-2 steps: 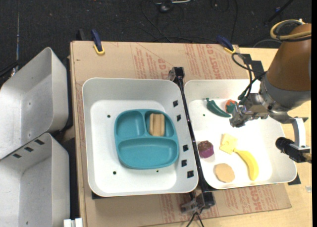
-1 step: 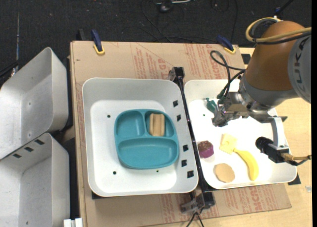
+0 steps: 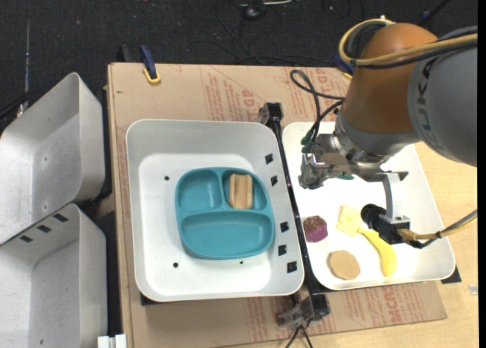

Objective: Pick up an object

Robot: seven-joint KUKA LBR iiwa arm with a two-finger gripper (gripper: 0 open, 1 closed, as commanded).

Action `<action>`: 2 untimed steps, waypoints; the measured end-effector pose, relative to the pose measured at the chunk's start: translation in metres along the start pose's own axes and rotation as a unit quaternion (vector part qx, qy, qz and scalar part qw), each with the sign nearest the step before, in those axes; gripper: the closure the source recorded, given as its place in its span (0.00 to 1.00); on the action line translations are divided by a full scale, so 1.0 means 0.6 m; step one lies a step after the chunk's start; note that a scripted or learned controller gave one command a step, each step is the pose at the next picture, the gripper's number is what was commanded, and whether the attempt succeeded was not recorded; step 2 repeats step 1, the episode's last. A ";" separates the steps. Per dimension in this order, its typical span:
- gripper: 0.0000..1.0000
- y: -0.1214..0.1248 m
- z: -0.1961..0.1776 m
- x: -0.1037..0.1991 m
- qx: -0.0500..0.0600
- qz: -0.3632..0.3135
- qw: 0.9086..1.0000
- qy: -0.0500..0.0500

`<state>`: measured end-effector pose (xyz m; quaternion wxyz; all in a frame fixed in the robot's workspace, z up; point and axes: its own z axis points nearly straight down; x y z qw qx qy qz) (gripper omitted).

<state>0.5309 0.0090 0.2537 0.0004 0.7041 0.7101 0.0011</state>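
Grey arm (image 3: 425, 88) over right bin (image 3: 433, 187); claw (image 3: 313, 175) state cannot tell. Below claw: purple piece (image 3: 315, 227), yellow block (image 3: 348, 220), banana (image 3: 380, 251), tan disc (image 3: 344, 264). Left: teal tray (image 3: 220, 225).

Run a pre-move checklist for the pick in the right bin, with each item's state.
1. Targets present in the right bin: purple piece, tan round piece, yellow banana, pale yellow piece. Ok.
2. Hand over the right bin, at its left side. Ok.
3. Hand above a target: purple piece lies nearer the camera than the hand. Not ok.
4. Finger opening: cannot tell.
5. Banana touches the pale yellow piece: not ok for a clean grasp there.
6. Tan round piece stands apart: ok.
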 end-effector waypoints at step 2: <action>1.00 -0.005 0.005 0.085 0.001 0.000 1.000 0.000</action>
